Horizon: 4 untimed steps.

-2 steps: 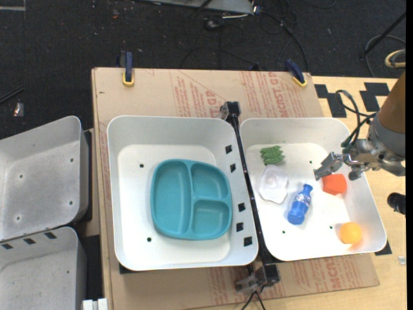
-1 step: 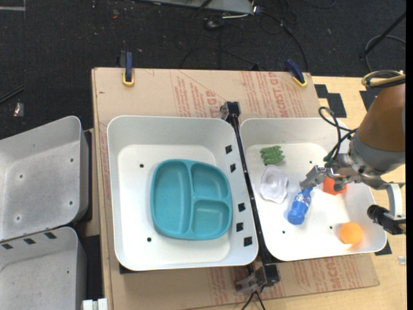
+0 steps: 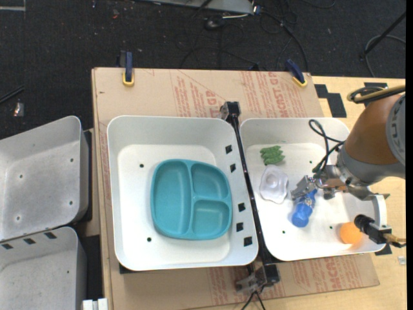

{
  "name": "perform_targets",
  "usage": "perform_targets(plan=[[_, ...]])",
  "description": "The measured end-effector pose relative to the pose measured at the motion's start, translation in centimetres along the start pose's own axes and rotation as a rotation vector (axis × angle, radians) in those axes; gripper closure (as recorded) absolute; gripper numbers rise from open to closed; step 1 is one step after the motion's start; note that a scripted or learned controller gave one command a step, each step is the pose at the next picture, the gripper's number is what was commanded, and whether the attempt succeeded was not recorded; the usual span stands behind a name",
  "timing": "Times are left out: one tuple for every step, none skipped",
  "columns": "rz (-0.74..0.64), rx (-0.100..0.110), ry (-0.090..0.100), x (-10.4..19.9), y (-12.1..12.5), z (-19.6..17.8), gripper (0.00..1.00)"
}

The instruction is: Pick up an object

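Your claw (image 3: 308, 191) sits low in the right bin (image 3: 293, 250); whether it is spread or pinched you cannot tell from this angle. Blue bottle (image 3: 301, 214) lies just below it, maybe touching. Clear cup (image 3: 273, 184) just to its left, green piece (image 3: 271, 154) beyond that, orange ball (image 3: 350, 234) off toward the arm. Teal tray (image 3: 191, 199) is well left, in the other bin (image 3: 129, 173).
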State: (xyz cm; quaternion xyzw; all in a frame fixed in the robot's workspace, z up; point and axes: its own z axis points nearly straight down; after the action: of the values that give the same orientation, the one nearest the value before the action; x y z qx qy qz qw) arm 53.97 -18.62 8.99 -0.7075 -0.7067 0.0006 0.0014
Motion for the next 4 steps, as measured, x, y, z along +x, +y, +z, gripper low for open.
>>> perform_targets(plan=[[0.000,-0.001,-0.001,0.0,0.0,-1.0,1.00],[-0.004,-0.007,-0.003,-0.3,0.9,-6.9,1.00],[-0.005,-0.008,-0.003,0.4,1.1,-12.9,1.00],[-0.004,-0.004,-0.002,0.4,1.2,-14.2,1.00]])
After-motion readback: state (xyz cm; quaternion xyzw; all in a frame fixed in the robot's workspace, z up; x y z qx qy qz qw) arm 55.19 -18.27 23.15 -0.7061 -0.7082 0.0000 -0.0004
